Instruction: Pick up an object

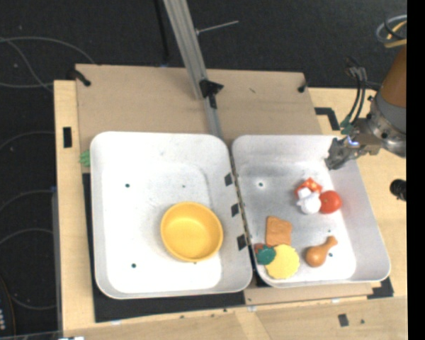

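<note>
Red and glossy, a small tomato-like ball (330, 202) lies in the right bin (283, 163), touching a white-and-orange toy (308, 195) on its left; this pair sits closest to the gripper (338, 154) and looks the likeliest target, though the task names no particular object. Nearer the front edge of the same bin lie a tan drumstick-shaped piece (319, 252), a yellow disc (284, 261) with a green piece (266, 254) against its left side, and a flat orange-brown square (278, 230) just behind them. The gripper hovers over the far right part of this bin, apart from every object, at the end of the grey arm (384, 129) with its orange band. Whether its fingers are spread or closed cannot be told from this slanted view, since they are dark and small against the bin. The step in hand appears to be the approach, with nothing yet grasped. To do it well, the gripper would need to travel toward the near side and come down with its fingers straddling a single item; the red ball touching the white toy could roll or be nudged aside, so the isolated drumstick might be the cleaner pick. In the left bin (127, 161) a yellow bowl (191, 231) sits alone near the front, well apart from the gripper.
</note>
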Motion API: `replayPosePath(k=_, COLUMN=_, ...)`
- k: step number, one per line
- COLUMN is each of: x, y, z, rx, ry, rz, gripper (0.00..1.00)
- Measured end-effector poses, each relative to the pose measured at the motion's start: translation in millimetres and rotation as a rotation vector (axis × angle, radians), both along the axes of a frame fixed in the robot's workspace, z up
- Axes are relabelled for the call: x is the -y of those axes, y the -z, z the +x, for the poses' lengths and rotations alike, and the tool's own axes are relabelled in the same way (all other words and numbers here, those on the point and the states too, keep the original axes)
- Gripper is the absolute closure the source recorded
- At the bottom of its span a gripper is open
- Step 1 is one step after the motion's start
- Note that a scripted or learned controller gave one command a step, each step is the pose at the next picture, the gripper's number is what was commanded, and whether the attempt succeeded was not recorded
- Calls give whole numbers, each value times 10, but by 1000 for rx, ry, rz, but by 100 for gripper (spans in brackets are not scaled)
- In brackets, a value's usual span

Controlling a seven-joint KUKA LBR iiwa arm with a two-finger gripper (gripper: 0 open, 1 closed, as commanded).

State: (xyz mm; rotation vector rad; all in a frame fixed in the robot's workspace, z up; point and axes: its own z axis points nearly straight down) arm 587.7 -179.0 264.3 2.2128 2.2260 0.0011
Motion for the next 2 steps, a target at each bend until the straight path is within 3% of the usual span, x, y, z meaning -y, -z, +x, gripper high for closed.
replayPosePath(k=2, x=-926, y=88, z=359, rx=-3, ry=5, rz=0, gripper=100)
